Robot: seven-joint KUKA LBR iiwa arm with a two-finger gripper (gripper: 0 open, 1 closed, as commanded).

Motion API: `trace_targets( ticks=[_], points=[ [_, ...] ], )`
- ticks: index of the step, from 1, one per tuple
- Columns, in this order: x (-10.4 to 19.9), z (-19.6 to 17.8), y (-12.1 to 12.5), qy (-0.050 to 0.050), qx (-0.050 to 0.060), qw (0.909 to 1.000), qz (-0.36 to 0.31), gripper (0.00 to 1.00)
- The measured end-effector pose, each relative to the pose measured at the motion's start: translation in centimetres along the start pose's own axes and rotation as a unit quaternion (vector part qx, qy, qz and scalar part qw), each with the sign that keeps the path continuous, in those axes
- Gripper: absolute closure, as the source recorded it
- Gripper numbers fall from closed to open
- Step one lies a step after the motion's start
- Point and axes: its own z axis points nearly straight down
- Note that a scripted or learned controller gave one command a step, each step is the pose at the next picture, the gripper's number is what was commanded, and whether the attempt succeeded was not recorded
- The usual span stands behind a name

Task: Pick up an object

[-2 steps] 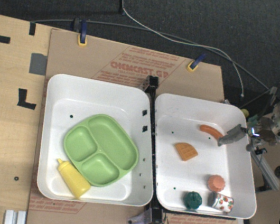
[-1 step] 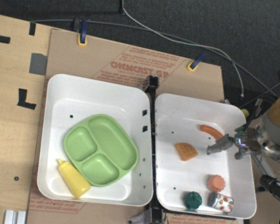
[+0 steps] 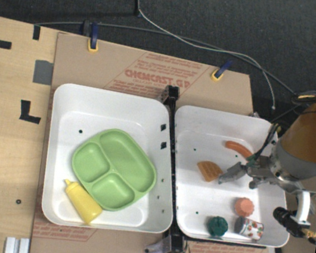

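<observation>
The claw (image 3: 235,174) is open wide, holding nothing, with the orange wedge (image 3: 208,171) at its 9 o'clock, nothing picked up yet

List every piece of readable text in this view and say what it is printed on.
"CHEMCAST GP": large red print on the brown cardboard sheet under the bins, above the left bin.
Smaller red lines around it: too blurred to read.
Red marks on the cardboard's lower edge: unreadable.
Small can in the right bin: label too small to read.
</observation>
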Motion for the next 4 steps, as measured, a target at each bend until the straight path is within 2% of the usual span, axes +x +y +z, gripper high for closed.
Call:
trace_targets(
  ticks=[1, 2, 3, 4],
  points=[
    [0.1, 5.3, 0.0, -0.001, -0.002, 1.0000, 0.000, 0.00],
    [0.1, 4.0, 0.0, -0.001, -0.003, 1.0000, 0.000, 1.00],
    [0.5, -0.3, -0.4, -0.001, -0.005, 1.0000, 0.000, 1.00],
    [0.6, -6.7, -0.2, -0.002, -0.006, 1.0000, 0.000, 1.00]
  ],
)
